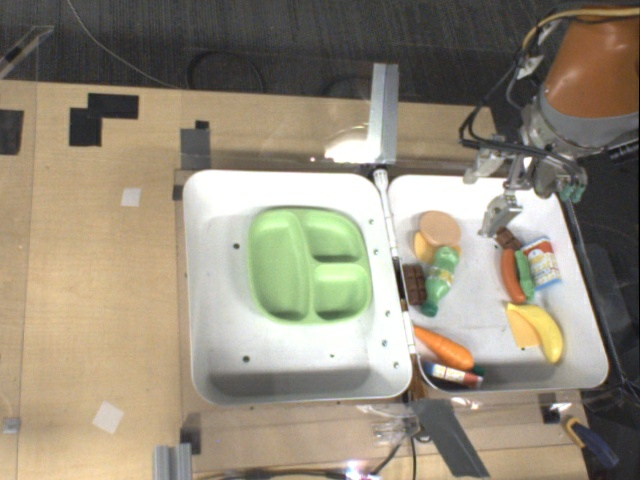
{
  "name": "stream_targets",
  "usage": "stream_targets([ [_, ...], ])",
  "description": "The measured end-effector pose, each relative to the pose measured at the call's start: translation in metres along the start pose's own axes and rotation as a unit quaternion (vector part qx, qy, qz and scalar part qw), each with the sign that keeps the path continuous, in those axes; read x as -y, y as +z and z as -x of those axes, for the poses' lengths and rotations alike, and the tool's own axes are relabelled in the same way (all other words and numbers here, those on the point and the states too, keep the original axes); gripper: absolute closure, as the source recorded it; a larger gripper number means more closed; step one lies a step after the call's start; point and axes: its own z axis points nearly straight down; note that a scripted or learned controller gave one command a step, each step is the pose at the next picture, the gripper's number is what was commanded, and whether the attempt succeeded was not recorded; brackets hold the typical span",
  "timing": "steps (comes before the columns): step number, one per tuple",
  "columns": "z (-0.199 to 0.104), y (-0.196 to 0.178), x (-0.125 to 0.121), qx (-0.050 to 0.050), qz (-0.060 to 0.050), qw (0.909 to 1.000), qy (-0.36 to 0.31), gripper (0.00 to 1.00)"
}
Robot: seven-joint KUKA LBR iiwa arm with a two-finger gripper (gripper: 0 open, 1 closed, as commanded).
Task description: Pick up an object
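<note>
Approach step: gripper (499, 215) hangs at upper right of the right bin (590, 368); grip state can't be told. Nearest target, a brown block (507, 238), lies just below. Next: descend squarely onto it.

a small brown chocolate-like block (508, 238) lies flat in the right white bin (470, 193), touching a red sausage's (513, 276) upper end.
</note>
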Motion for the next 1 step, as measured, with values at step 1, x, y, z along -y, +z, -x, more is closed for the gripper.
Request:
stream_targets([
  [1, -0.0474, 0.1486, 0.0142, 0.002, 0.0, 0.9984, 0.057, 0.0],
])
